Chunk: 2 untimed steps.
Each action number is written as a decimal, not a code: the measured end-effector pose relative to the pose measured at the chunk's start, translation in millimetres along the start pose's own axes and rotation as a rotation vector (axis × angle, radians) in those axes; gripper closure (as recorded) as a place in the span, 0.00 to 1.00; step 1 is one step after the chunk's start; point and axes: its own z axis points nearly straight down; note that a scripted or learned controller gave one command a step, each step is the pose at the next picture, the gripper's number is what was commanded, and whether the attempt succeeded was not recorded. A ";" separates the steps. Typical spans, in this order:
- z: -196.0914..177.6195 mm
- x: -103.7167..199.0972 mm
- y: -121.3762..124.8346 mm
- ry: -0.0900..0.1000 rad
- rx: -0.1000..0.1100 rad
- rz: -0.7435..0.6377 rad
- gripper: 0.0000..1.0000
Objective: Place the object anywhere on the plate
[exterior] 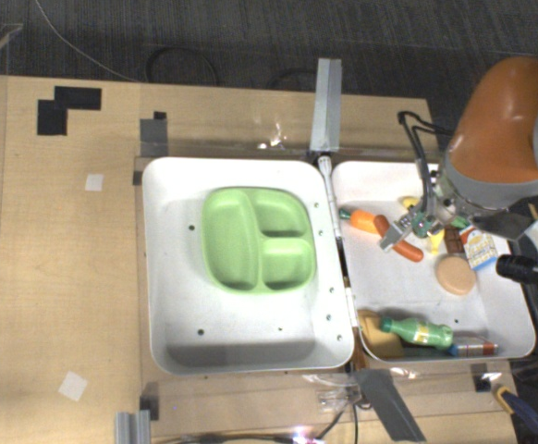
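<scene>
We are leaving the green plate (255, 239) waiting in the left bin (172, 276). In the right bin (375, 285) we are lowering our gripper (421, 220) over the carrot (369, 220); finger state unclear.

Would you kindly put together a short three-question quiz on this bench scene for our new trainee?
1. True or false: the green plate lies in the left bin.
2. Which lies nearest the front wall of the right bin? A) the carrot B) the green bottle C) the round tan piece
3. Fill in: the gripper hangs over the ____ bin.

Key: 1 true. 2 B. 3 right.
</scene>
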 end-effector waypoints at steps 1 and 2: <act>50.1 94.8 44.0 0.005 0.001 -0.141 1.00; 48.4 91.6 43.0 0.002 -0.001 -0.135 0.00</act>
